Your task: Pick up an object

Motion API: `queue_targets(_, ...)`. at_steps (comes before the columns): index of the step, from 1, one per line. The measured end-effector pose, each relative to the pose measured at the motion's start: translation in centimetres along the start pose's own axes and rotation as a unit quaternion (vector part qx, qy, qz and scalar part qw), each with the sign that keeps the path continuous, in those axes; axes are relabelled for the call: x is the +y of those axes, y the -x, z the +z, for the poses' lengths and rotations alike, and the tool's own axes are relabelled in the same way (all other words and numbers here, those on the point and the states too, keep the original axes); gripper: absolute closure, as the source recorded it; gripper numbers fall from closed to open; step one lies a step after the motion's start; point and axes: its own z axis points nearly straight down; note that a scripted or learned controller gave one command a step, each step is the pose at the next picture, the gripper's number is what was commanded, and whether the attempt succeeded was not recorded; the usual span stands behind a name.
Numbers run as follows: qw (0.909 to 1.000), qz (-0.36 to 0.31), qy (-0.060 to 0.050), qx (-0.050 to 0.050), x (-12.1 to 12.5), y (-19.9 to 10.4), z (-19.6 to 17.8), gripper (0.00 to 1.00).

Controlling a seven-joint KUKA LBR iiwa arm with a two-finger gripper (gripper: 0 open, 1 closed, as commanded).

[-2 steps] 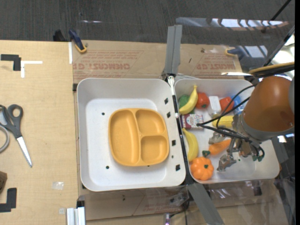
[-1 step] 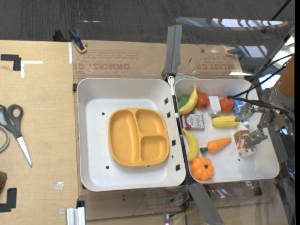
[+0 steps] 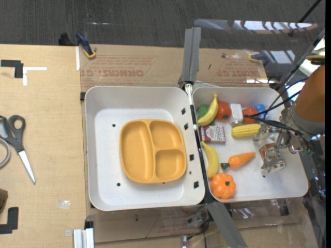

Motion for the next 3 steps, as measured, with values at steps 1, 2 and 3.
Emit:
queue_targets(1,1.0000,-0.002,-0.001,-0.003,0.1,0.2,-1.1,1.00)
queue_targets(2,1.0000,-0.002,-0.001,-0.002,0.1,0.2,-1.1,0.00)
queue_targets(3,0.9989,0.047,0.000,0.001,0.8,-3.1,0.1,0.00)
